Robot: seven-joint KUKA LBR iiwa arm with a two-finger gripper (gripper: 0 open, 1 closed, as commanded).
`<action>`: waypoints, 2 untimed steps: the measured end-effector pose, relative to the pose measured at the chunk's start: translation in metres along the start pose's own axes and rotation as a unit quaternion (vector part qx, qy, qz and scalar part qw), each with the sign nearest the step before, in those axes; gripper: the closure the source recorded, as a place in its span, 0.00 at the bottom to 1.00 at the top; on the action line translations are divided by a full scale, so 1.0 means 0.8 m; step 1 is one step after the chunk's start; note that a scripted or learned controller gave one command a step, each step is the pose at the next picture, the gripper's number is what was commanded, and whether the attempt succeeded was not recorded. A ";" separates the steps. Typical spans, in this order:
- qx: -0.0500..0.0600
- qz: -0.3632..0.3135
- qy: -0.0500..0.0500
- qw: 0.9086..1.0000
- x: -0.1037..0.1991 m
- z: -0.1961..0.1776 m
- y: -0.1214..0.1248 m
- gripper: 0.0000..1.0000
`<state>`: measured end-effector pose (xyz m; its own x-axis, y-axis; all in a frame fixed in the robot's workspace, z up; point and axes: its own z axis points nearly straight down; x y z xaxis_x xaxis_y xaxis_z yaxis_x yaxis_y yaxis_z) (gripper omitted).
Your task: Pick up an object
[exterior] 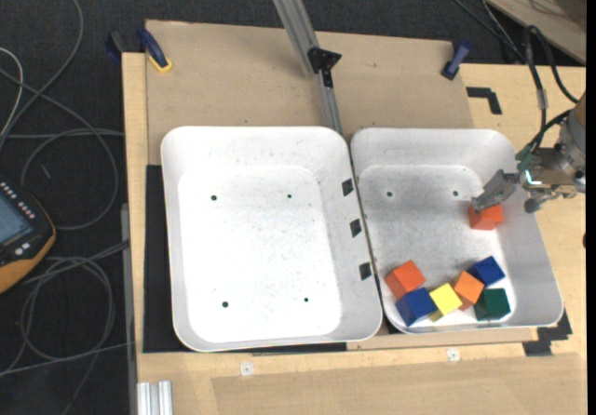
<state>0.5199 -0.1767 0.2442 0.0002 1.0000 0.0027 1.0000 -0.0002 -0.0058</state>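
Observation:
A red block [486,215] lies on the floor of the right bin [419,171], near its right wall. My gripper [513,198] reaches in over that wall from the right. Its two fingers stand spread apart, so it is open. The left fingertip [494,192] is right above the red block and looks to touch its top, while the other finger [535,202] stays clear to the right. The block is not between the fingers. Several more blocks cluster in the bin's front corner: orange [405,276], blue [418,304], yellow [446,298], orange [468,287], blue [487,270] and green [494,302].
The left bin [251,227] sits beside the right one, with black clips [355,227] along their shared edge. A metal pole [298,22] slants in from the top. Blue clamps [155,50] hold the board's back corners. Cables lie on the floor at the left.

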 end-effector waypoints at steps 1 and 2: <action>-0.003 0.000 -0.001 1.000 0.000 -0.003 0.001 0.00; 0.001 0.000 0.000 1.000 0.003 0.074 -0.007 0.00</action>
<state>0.5143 -0.1741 0.1850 0.0002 1.0000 0.0034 1.0000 -0.0002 -0.0077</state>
